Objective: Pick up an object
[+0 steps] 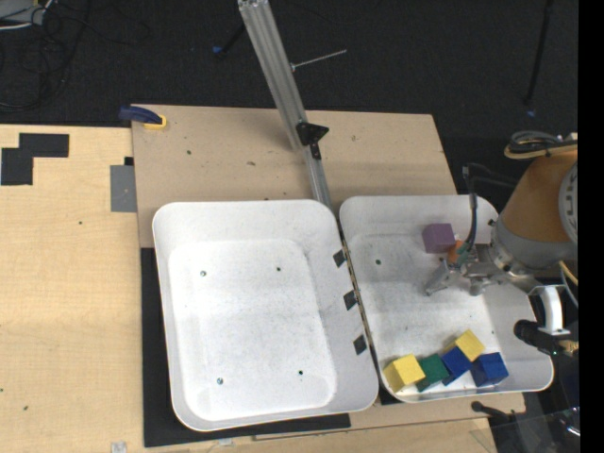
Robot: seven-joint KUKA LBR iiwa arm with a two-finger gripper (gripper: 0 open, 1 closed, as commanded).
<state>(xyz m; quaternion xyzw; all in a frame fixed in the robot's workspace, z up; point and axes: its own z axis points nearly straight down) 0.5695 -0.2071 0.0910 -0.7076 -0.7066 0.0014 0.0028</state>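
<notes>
Camera view: no readable writing. At right of frame, the gripper [442, 279] sits in the right bin [396, 215], fingers spread and released, grasping nothing. A plain purple block [438, 237] lies just above it. Yellow, green and blue blocks [448, 363] cluster lower right.

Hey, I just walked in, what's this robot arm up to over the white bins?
The grey and orange arm reaches into the right white bin from the right, its gripper low beside a small purple block. A cluster of yellow, green and blue blocks lies along that bin's near edge. Nothing is visibly held between the fingers, so no pick can be confirmed.
</notes>
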